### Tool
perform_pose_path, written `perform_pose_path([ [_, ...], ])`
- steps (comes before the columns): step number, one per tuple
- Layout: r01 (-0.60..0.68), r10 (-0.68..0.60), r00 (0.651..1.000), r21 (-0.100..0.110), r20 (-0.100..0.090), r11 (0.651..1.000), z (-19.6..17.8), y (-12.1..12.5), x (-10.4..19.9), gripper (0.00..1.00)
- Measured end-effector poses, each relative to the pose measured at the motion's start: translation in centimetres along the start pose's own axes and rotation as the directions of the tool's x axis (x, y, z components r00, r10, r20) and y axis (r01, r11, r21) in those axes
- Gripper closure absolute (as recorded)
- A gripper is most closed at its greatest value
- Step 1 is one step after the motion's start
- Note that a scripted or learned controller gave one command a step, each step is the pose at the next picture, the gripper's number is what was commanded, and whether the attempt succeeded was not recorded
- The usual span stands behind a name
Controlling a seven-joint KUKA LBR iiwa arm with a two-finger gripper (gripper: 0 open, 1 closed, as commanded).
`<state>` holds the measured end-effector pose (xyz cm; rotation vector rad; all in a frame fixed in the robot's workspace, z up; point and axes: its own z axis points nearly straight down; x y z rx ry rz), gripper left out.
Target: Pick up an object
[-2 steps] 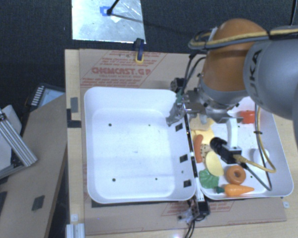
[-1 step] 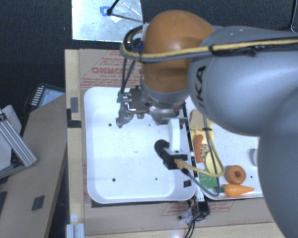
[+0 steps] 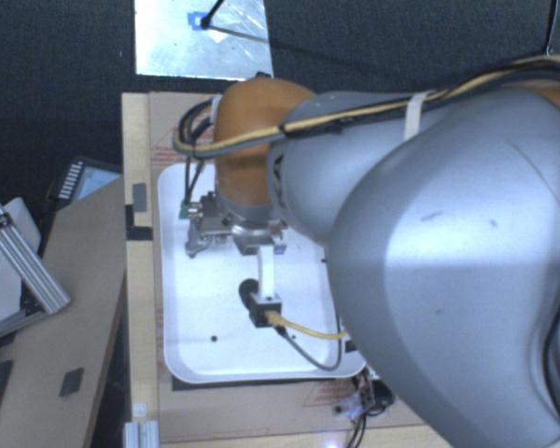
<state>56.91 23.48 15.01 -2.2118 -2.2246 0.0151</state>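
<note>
From my seat the nearest thing is the grey arm (image 3: 448, 250), whose big casing covers the right half of the camera view and hides whatever sits beneath it. A yellowish cable runs along its top, held by a pale strap.

Next comes the white bin (image 3: 191, 343), with its rounded front edge towards me and its floor bare at the front left apart from a small dark speck. Over the middle of that bin hangs a small black fitting with a pale yellow hose (image 3: 303, 332) curling off to the right.

Just beyond, the orange band (image 3: 247, 138) sits above the wrist, and the gripper (image 3: 233, 236) points down into the bin's far half. I cannot tell how it stands, since the wrist hardware covers it from above. I can make out no object to pick up in the bin; anything under the arm is hidden.

The tan bench (image 3: 93, 297) frames the bin, and farthest off a shiny sheet (image 3: 201, 26) lies on dark ground.
</note>
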Motion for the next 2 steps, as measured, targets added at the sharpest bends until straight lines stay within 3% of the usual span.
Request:
perform_pose_path([
  [1,-0.008,0.008,1.0,-0.003,0.0,1.0,5.3,-2.0,-3.6,0.0],
  [2,-0.001,0.001,1.0,-0.019,-0.006,1.0,6.4,9.4,0.0,0.0],
])
